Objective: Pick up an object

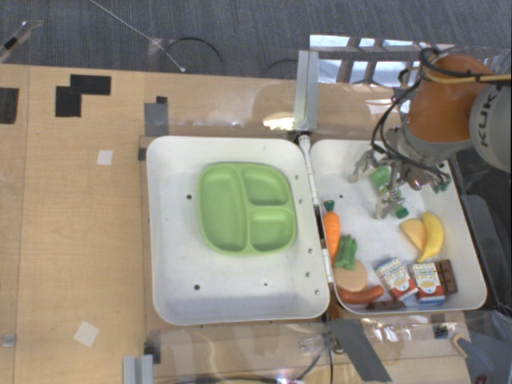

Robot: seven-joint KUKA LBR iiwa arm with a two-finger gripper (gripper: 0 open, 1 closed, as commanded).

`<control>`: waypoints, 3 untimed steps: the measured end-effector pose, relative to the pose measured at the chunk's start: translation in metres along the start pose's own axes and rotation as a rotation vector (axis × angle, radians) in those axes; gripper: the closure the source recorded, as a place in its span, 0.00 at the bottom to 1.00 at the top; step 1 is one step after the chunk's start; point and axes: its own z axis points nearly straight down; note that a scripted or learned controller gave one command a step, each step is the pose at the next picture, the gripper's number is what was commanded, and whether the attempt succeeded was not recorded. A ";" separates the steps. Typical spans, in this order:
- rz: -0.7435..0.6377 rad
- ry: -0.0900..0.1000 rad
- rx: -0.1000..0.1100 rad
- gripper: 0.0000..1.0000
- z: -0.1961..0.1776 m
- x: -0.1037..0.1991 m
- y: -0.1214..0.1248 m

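Note:
My gripper [390,189] hangs low over the back of the right bin [472,250], under the orange wrist band [440,94]. A small green piece [380,176] shows right at the gripper, and another green bit [400,211] lies just below it; whether either is held is unclear. Toy foods lie in the front half of this bin: a carrot [331,230], a green vegetable [346,252], a tan round disc [350,277], a red sausage [364,294], two juice boxes [392,277] [428,282], a banana [433,234] and an orange wedge [412,232].
The left bin [176,286] holds a green three-compartment plate [246,208]. A metal divider post [305,94] stands behind the wall between the bins. A brown chocolate bar [448,277] lies at the right bin's front right corner. Black cables loop beside the wrist.

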 end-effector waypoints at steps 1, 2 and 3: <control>0.001 -0.015 0.007 1.00 -0.017 -0.004 -0.002; -0.050 -0.001 0.003 1.00 -0.004 0.083 0.007; -0.053 -0.001 0.004 0.00 -0.003 0.083 0.008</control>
